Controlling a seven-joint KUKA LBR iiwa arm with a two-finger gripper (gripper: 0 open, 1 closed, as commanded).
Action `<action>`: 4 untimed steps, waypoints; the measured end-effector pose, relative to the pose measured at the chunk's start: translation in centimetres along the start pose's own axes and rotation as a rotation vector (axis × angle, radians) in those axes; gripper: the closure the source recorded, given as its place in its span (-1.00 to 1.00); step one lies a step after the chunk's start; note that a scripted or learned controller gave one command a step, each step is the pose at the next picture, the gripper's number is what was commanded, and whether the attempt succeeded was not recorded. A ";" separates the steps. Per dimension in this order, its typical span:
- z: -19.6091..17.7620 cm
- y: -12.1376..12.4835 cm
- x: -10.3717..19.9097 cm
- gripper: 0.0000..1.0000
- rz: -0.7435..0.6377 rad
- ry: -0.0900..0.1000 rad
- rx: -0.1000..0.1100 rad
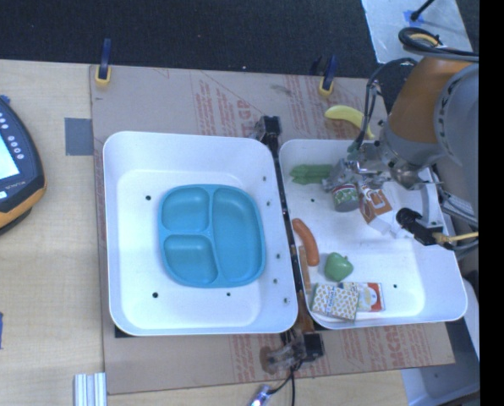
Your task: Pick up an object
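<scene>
Spanning the view is a pale wood tabletop [41, 311], and a brown cardboard sheet [193, 100] with red printed markings covers its middle. Blue clamps [105, 62] hold the sheet at its far edge. Beyond the tabletop the floor is dark, with a pale patch at the upper right.

Two shallow white bins sit side by side on the cardboard, their inner rims touching.
- The left bin [134, 303] holds a blue sectioned plate [211, 235], lying flat near its centre.
- The right bin [421, 299] holds several small objects: a green leafy item [309, 173] at the far left corner, an orange sausage [306, 240] along the left wall, a green pepper [338, 266] just beside it, and a flat printed packet [345, 299] at the near edge.

A yellow banana [345, 115] lies on the cardboard just outside the right bin's far rim. A control pendant [2, 172] with an orange casing rests at the tabletop's left edge.

The arm [430, 108] reaches in from the right. The hand [356, 176] is low over the far part of the right bin, directly above a small can [345, 198] and beside a brown-and-white packet [375, 205]. Whether the hand is spread or closed cannot be told, and no object can be confirmed in its grip.
</scene>
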State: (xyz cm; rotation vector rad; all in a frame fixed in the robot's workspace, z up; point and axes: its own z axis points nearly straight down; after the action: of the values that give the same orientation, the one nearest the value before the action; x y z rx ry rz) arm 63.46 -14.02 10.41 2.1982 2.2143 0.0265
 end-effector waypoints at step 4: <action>0.2 2.9 2.4 -1.00 0.001 0.002 0.007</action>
State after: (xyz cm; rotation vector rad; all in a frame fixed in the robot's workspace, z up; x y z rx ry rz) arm 66.35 -11.64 10.31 2.2030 2.2177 0.0211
